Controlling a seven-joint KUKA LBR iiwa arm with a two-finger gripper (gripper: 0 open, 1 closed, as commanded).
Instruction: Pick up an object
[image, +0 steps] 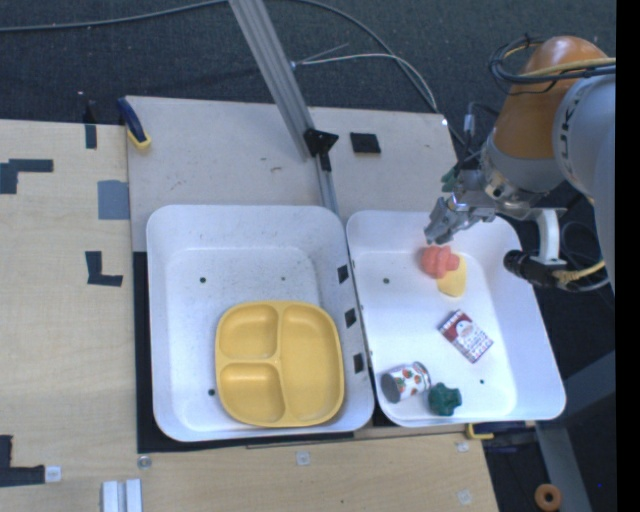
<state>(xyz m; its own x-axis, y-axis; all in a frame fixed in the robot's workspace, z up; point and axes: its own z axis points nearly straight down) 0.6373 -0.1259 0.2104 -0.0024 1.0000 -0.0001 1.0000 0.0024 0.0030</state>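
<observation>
While poised over the right bin (500, 330), holding nothing visible.
Claw (440, 232) just above pink object (437, 260) near far edge; finger gap unreadable.

The arm (560, 110) runs off the right edge, so its upper links and base are cut away. The gripper (441, 232) shows as a dark blur above the pink object (437, 261), and its tips are too indistinct to read. The pink object overlaps the yellow piece (453, 281), hiding that piece's far edge. The print on the red-and-white packet (466, 335) and on the small can (405, 382) is too small to make out. The metal pole (285, 85) leaves the frame at the far edge.
</observation>
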